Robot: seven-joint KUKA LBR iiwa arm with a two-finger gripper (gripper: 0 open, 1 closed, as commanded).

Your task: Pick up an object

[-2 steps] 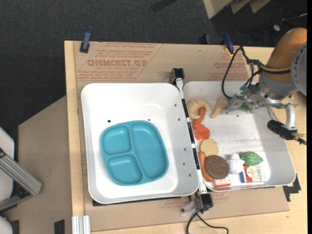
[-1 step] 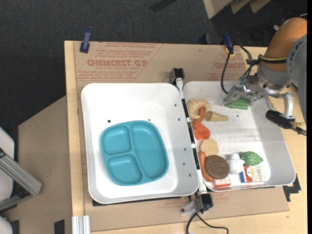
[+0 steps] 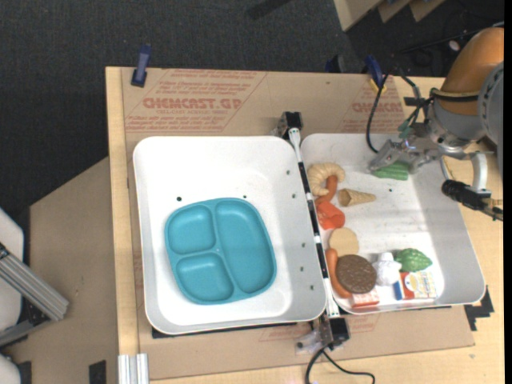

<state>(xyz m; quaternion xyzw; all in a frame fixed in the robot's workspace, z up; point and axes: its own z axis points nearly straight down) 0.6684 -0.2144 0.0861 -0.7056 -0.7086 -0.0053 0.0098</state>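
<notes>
Nearest, a brown cookie and a small carton crowd the right bin's front edge; the teal divided tray lies in the left bin. Farther back, my end effector is closed on a green object, fingers either side.

Bench bears 2 white bins.
</notes>
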